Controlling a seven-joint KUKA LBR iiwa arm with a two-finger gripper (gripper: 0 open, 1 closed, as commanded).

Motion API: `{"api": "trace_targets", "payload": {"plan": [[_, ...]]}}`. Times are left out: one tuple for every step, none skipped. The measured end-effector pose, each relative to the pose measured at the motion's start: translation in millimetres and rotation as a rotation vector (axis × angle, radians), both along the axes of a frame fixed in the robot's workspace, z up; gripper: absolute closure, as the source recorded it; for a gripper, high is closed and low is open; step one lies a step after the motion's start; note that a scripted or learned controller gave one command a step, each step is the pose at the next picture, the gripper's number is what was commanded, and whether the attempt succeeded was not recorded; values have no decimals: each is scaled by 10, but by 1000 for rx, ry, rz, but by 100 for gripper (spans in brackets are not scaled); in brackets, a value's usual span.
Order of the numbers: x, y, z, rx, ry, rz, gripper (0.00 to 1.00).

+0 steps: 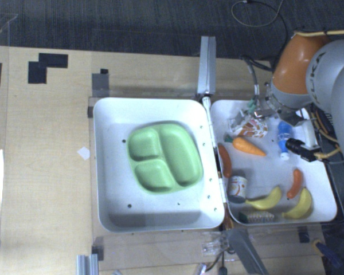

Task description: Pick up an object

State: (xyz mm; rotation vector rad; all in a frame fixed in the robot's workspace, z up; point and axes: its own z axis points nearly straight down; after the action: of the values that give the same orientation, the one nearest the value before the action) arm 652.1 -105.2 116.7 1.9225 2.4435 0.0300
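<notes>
Pincer (255, 109) of the grey arm (327, 67) sits low at the back of the right bin (327, 208), over a crinkled wrapper (249, 125); its state cannot be told. Left bin (103, 171) carries a green 3-part tray (163, 156). The right bin's 2 bananas (264, 200) (298, 206) lie at the front, the carrot (249, 147) mid-bin, near a blue bottle (284, 135), 2 sausages (225, 160) (297, 182) and a small can (237, 185).

The grey arm (327, 67) bends downward, its claw (257, 109) lowered.
</notes>
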Motion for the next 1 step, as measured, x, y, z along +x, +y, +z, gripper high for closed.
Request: {"api": "trace_targets", "payload": {"plan": [[-274, -154, -73, 19, -24, -443, 0]]}}
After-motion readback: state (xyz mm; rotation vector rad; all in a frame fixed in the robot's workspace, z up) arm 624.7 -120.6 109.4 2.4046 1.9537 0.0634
